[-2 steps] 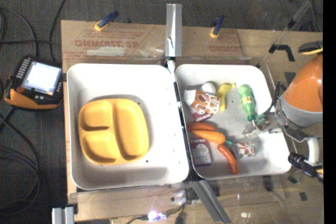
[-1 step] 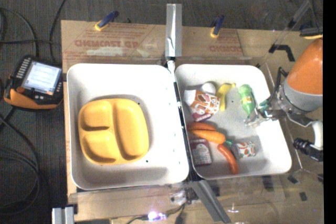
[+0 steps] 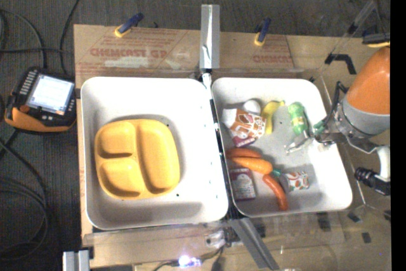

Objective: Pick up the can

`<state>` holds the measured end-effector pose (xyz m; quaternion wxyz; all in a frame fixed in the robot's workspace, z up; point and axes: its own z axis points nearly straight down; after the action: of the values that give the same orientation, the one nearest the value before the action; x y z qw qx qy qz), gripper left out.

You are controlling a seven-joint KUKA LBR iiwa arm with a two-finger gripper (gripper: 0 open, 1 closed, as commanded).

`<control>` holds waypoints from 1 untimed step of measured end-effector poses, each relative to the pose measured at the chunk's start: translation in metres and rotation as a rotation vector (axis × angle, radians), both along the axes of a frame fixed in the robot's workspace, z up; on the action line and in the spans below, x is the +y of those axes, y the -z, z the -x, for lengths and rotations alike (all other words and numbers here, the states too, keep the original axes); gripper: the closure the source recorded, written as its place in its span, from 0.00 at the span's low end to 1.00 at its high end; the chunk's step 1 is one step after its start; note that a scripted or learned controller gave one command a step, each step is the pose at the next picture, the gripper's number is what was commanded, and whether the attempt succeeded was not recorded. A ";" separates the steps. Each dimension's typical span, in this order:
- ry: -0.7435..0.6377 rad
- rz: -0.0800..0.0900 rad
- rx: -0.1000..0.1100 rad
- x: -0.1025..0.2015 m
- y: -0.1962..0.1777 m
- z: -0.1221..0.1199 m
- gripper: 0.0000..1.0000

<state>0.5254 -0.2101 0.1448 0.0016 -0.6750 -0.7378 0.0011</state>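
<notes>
The can [image 3: 243, 186], dark red with a pale label, lies at the front left of the right bin [image 3: 330, 200], just below a carrot [image 3: 252, 163]. My gripper [image 3: 298, 145] hangs over the right side of that bin, beside the green bottle [image 3: 297, 118]. It sits well to the right of the can and slightly behind it, apart from it. The grey wrist and orange band [image 3: 374, 92] reach in from the right edge.
The right bin also holds a red-and-white carton [image 3: 246, 125], a white egg [image 3: 252, 106], a banana [image 3: 273, 112], a red chili [image 3: 276, 190] and a small red-white pack [image 3: 297, 179]. A yellow divided plate [image 3: 136, 157] lies in the left bin [image 3: 92, 105]. A teach pendant [image 3: 44, 98] rests at far left.
</notes>
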 end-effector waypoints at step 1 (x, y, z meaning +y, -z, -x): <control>0.053 -0.007 -0.002 -0.004 0.047 0.029 0.00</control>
<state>0.4966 -0.2144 0.0978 0.0035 -0.6943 -0.7197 -0.0022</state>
